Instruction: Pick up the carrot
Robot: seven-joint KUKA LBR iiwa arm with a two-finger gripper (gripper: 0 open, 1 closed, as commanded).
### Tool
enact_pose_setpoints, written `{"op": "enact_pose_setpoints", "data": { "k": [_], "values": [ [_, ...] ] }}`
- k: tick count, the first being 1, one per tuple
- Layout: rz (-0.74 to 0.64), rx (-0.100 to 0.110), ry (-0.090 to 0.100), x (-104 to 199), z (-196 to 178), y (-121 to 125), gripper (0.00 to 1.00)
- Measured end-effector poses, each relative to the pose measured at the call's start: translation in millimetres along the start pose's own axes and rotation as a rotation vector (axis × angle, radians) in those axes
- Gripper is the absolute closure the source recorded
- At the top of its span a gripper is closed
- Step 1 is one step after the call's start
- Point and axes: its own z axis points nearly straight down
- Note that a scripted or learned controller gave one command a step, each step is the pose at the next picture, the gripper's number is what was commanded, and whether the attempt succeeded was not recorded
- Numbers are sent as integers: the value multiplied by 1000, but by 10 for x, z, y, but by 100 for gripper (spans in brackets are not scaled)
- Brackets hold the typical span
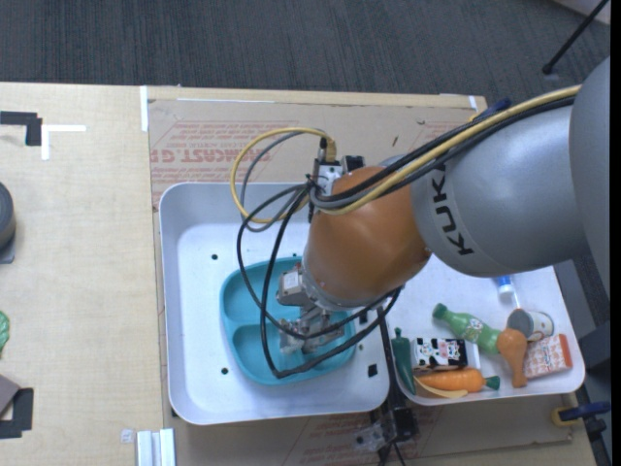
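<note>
We see the carrot (452, 382), orange and smooth, lying flat on its side in the right white bin (572, 382) against that bin's near edge. It lies lengthwise, just below a small black-and-white carton (440, 353).

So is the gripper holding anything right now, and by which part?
Cannot be told: the gripper sits low over the blue tray. The carrot lies untouched in the right bin.

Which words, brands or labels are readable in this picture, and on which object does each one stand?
"KUK", cut off by the orange band, on the grey arm.
Red mirrored print on the cardboard: not readable.
Print on the small carton and the cow-patterned box: too small to read.
</note>
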Motion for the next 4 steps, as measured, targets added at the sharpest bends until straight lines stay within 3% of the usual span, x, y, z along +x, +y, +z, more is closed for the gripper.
{"op": "enact_pose_setpoints", "data": {
  "k": [1, 2, 3, 4],
  "values": [
    [-287, -8, -21, 16, 45, -47, 100],
    [-285, -14, 8, 176, 109, -78, 0],
    [-396, -22, 21, -827, 140, 125, 0],
    [-275, -36, 18, -650, 149, -594, 0]
  ]
}}
